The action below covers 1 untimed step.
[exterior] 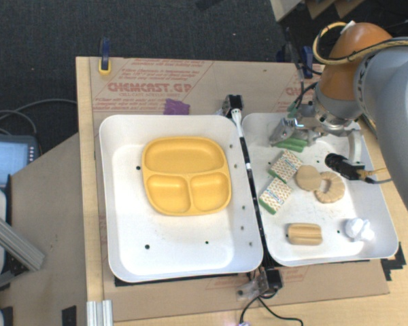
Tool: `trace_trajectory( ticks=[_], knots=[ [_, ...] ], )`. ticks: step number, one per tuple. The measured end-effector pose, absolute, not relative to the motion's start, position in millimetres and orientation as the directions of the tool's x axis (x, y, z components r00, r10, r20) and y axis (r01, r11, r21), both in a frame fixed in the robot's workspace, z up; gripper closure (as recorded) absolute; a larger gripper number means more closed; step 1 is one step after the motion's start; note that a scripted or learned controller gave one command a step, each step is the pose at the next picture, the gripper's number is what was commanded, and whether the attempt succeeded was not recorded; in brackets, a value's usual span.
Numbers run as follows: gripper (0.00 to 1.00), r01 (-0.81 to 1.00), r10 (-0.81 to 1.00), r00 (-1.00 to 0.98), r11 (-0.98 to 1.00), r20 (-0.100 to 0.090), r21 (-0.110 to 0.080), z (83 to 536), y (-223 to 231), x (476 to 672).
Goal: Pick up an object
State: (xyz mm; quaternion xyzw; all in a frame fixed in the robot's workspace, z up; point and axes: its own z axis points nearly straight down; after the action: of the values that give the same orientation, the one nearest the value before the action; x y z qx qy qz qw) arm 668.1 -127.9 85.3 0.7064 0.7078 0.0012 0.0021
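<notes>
Over right bin's (387, 240) far corner: gripper (290, 133) low beside green piece (292, 144), likely lining up a pick; claw state, cannot tell. Cookies (319, 184) near.

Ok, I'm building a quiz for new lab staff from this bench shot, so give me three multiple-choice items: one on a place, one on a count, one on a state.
1. Where does the yellow tray lie?
A. In the left bin
B. In the right bin
C. On the floor

2. How many compartments does that tray have?
A. Two
B. Three
C. Five

3. How does the gripper stand in relation to the bins?
A. Over the middle of the left bin
B. Away from the bench
C. At the far end of the right bin, beside a green object

Answers:
1. A, since the tray rests inside the left bin.
2. B, as one wide section sits above two smaller ones.
3. C, for the gripper is at the far end of the right bin, next to the green object.
</notes>
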Motion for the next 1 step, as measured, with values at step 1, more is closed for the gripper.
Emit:
trace_trajectory(
  ticks=[1],
  knots=[
    [1.0, 1.0, 1.0, -0.002, 0.002, -0.002, 0.006, 96.2, -128.3, 667.7]
  ],
)
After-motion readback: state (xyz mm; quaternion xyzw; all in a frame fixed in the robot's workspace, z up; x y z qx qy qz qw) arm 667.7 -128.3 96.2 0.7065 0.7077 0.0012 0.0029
